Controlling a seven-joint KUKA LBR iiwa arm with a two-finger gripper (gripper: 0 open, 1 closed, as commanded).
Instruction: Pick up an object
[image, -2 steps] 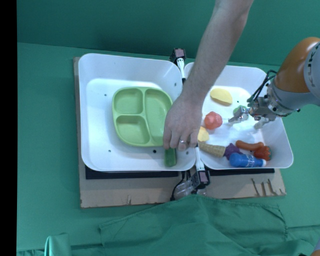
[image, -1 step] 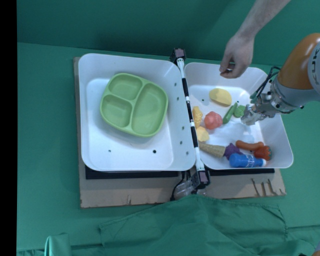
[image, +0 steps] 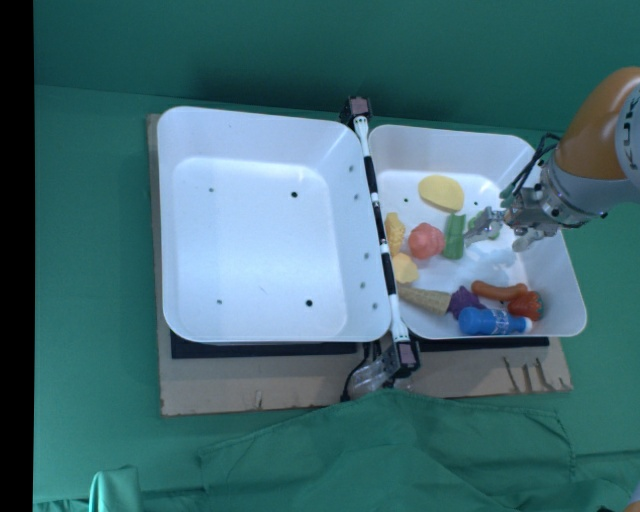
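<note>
A fold of green cloth (image: 400, 450) lay nearest the camera, draped over the front edge of the table (image: 100, 250), with a sheet of brown cardboard (image: 250, 395) just behind it under both bins.

Inside the right bin (image: 560, 290), along its near wall, a blue bottle (image: 490, 321) lay on its side, touching a red-orange toy (image: 527, 304) at its right end and a small purple piece (image: 463, 299) at its left. An ice-cream cone (image: 425, 297) pointed left from the purple piece, and a thin orange sausage (image: 497, 289) lay just behind the bottle. Further back, along the bin's left wall, sat a pale yellow lump (image: 404, 268) and a yellow corn cob (image: 395, 232) (the two nearly touching), then a pink ball (image: 425, 241) beside an upright-lying green pickle (image: 455, 236). A yellow lemon shape (image: 441, 192) rested furthest back.

The gripper (image: 492, 226) hung low over the middle of the right bin, just right of the pickle, at the end of the grey arm (image: 575, 195). No toy sat between its fingers, though whether they were spread or closed could not be told.

The left bin (image: 190, 150) sat beside it, joined along a white bar (image: 378, 230).
</note>
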